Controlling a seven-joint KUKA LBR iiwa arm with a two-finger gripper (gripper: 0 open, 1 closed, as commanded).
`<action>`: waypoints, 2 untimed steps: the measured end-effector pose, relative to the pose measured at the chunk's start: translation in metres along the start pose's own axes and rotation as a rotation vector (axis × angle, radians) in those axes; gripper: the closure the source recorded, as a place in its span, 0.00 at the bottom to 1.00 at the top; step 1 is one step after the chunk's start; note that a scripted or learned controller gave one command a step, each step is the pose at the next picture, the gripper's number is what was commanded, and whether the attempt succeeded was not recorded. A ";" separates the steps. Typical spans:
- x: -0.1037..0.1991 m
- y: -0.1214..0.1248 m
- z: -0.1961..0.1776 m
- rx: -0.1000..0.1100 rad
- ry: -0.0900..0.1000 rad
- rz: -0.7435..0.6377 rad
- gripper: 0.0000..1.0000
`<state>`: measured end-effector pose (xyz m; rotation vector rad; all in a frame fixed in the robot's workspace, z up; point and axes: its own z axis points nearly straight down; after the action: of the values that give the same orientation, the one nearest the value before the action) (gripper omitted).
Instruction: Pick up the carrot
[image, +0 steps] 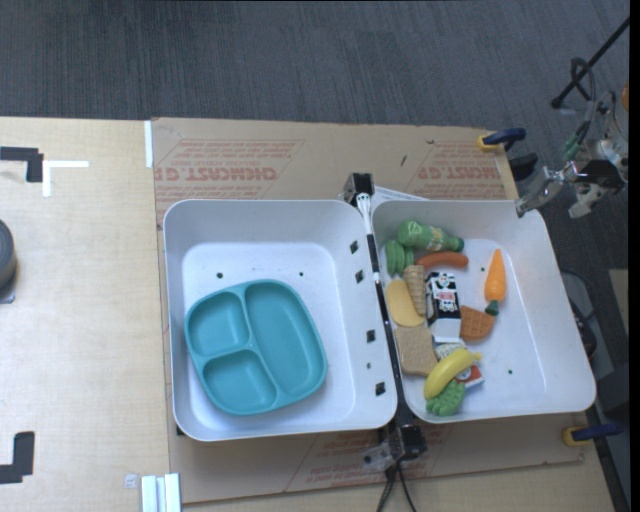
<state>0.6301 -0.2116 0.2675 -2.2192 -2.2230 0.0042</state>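
The carrot (494, 277) is orange with a small green top. It lies in the right white bin (545, 340), in its upper right part, pointed tip toward the far wall. It lies apart from the pile of toy food to its left, with bare bin floor to its right. A brown-orange wedge (477, 325) sits just below its green end.
Left of the carrot are a red sausage (443, 260), a black-and-white carton (444, 295), green vegetables (427, 237), a bread slice (415, 348) and a banana (450, 368). The left bin (200, 230) holds a teal divided plate (256, 346). Clamps and metal fittings (565, 185) stand beyond the right bin's far corner.
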 end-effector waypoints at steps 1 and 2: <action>0.015 -0.005 0.163 0.000 0.001 -0.223 0.00; 0.014 -0.004 0.152 -0.005 -0.003 -0.222 1.00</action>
<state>0.6260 -0.1978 0.1152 -1.9621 -2.4590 0.0020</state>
